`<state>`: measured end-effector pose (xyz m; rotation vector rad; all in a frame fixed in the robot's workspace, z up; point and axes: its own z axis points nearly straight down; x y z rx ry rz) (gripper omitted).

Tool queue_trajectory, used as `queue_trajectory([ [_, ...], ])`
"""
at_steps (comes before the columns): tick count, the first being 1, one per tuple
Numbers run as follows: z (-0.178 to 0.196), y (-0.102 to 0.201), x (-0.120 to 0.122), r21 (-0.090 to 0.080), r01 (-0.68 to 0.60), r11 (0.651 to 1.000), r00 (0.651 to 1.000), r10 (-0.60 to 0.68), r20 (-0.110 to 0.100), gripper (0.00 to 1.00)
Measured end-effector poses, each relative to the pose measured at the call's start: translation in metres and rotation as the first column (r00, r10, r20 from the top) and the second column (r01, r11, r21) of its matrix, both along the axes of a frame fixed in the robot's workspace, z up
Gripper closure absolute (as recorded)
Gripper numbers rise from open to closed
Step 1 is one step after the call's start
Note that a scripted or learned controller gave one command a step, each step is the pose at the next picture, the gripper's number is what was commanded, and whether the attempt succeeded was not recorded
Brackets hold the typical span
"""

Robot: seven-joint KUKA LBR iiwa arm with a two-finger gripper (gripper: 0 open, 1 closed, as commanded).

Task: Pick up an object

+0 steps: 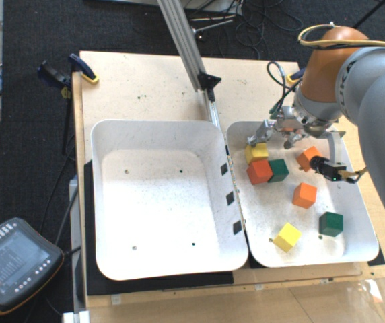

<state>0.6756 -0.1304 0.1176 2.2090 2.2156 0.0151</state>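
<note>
Several coloured blocks lie in the right bin [354, 247]. At its far left end a yellow block [257, 152], a red block [260, 171] and a dark green block [278, 170] sit bunched together. An orange block [308, 159] lies to their right and another orange block [305, 195] nearer the middle. A green block [330, 223] and a yellow block [287, 237] rest near the front. My gripper [273, 140] hangs over the bin's far end, just above the yellow block, open, with nothing between its fingers.
The left bin [112, 247] stands alongside the right one, sharing a raised middle rim. A slanted metal rail [182, 36] ends near the bins' far junction. A black cable end [328, 167] dangles from the wrist beside the far orange block.
</note>
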Motion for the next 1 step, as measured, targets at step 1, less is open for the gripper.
queue_trajectory([
  [1,0.0113,-0.0002,0.0017,0.0,0.0,1.0,1.0,0.0,0.006,1.0],
])
